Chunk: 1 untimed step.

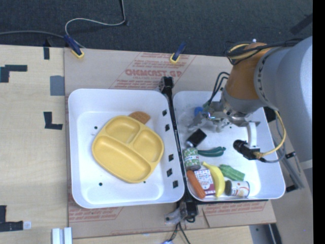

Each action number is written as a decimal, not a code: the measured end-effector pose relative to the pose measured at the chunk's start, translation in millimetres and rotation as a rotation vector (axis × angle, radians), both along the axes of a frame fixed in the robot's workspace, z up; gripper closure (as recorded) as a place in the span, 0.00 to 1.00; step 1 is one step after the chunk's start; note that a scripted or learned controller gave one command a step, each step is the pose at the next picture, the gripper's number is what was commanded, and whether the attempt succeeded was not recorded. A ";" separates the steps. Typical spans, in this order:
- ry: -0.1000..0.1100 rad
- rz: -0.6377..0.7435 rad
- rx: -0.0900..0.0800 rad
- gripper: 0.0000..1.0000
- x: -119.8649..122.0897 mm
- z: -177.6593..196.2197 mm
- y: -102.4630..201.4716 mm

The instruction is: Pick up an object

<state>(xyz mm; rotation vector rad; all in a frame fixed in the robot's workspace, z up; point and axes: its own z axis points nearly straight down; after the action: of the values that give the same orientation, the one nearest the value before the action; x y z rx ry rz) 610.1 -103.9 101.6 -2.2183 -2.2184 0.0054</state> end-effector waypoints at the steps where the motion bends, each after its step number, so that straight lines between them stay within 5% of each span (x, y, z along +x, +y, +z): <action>1: -0.003 0.001 0.001 1.00 1.0 10.7 0.7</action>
<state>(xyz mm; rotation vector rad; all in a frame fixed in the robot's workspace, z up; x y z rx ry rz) 611.1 -103.2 112.3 -2.2180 -2.2209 0.0017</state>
